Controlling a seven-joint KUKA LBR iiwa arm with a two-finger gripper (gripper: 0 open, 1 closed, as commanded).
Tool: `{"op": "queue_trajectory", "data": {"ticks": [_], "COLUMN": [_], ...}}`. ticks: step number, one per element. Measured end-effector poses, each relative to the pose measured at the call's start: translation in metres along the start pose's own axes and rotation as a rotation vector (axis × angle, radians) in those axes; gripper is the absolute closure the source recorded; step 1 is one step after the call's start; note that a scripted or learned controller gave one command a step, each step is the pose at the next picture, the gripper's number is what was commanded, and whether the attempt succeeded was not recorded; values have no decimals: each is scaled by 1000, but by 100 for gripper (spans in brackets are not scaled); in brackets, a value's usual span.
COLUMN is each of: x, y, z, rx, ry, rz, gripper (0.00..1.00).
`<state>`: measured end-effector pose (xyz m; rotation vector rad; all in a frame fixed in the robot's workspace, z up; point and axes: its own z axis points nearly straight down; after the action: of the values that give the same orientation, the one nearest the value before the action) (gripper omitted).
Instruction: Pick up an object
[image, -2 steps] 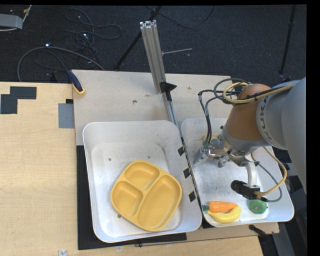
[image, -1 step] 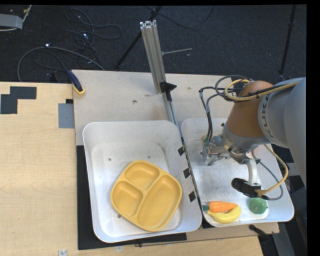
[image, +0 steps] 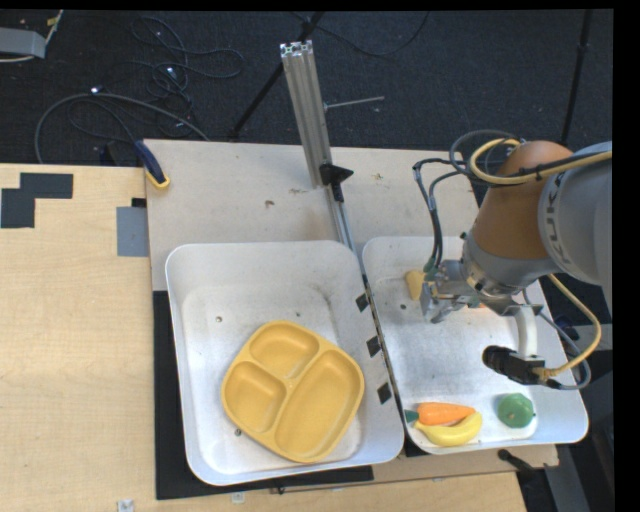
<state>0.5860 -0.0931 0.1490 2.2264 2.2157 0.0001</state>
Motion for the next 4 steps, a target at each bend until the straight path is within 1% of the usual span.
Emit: {"op": "queue_trajectory", "data": {"ticks": [1,2,3,4], "x": [-3,-5,58,109], "y": [2,3,10,16], "z": [-64,-95,-94,-77], "rx": [-4,-1,2,6], "ry": [0,0,2,2], "rz": [-5,-5,-10,-9], "gripper": [100,100,100,100]}}
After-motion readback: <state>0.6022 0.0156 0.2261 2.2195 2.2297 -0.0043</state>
